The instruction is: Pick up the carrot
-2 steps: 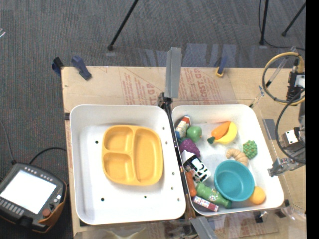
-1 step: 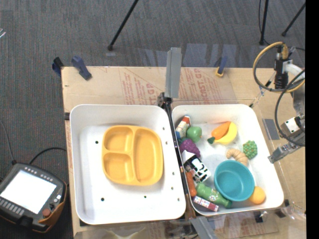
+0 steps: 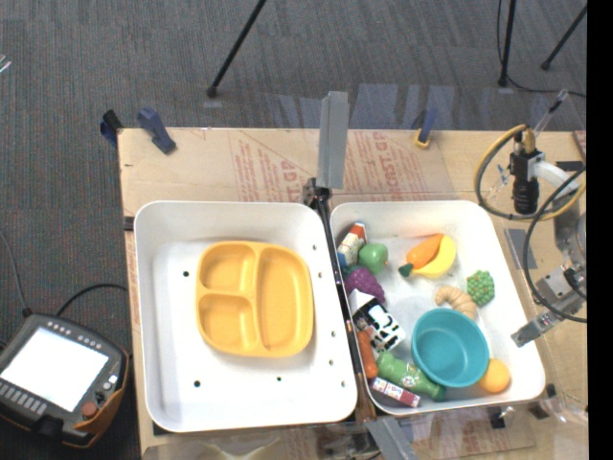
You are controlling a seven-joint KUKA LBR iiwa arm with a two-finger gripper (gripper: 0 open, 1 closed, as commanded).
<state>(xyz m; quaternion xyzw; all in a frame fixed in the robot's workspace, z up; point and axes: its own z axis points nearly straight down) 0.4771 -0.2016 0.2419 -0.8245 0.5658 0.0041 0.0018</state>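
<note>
The carrot [image 3: 422,251] is an orange cone with a dark green stem end. It lies in the back middle of the right bin [image 3: 498,233], pressed against a yellow banana-like piece [image 3: 441,263]. Nothing touches it from above. A slender orange-red piece [image 3: 368,357] also lies along this bin's left wall, partly hidden under other toys.
The right bin also holds a teal bowl [image 3: 448,348], an orange fruit [image 3: 495,377], broccoli [image 3: 480,287], a tan knobbly piece [image 3: 457,300], purple grapes [image 3: 364,283], a green fruit [image 3: 374,255] and a small bottle [image 3: 352,241]. A yellow divided plate [image 3: 256,297] sits in the left bin [image 3: 163,257]. Cables [image 3: 522,175] hang at the right.
</note>
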